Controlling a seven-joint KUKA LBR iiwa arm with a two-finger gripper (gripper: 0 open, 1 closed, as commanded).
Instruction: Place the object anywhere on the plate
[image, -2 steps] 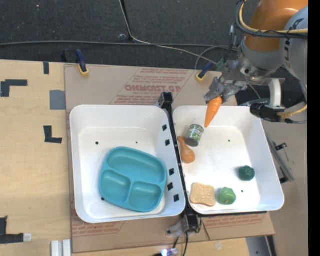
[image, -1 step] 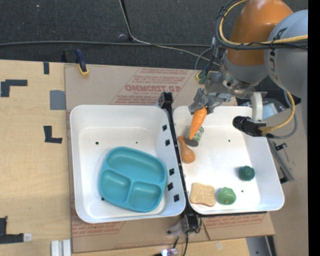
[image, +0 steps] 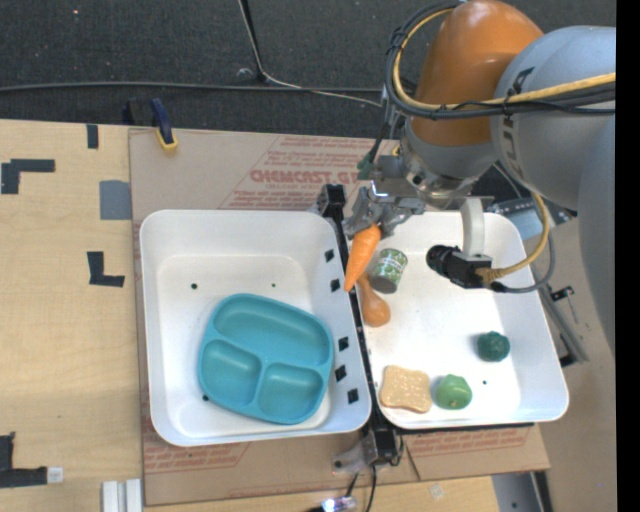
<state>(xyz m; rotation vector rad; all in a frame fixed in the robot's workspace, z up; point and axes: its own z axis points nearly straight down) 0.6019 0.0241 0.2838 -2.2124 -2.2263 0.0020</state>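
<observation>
Carrot (image: 361, 254) gripped at its top end by hand (image: 374, 212), hanging tilted above the wall between the 2 bins; presumably lifted for carrying left to blue plate (image: 265, 357), well apart.

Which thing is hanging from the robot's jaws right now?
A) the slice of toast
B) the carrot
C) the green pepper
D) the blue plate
B: the carrot hangs tip-down from the gripper over the divide between the bins, while the toast and green pepper lie in the right bin and the blue plate in the left.
</observation>
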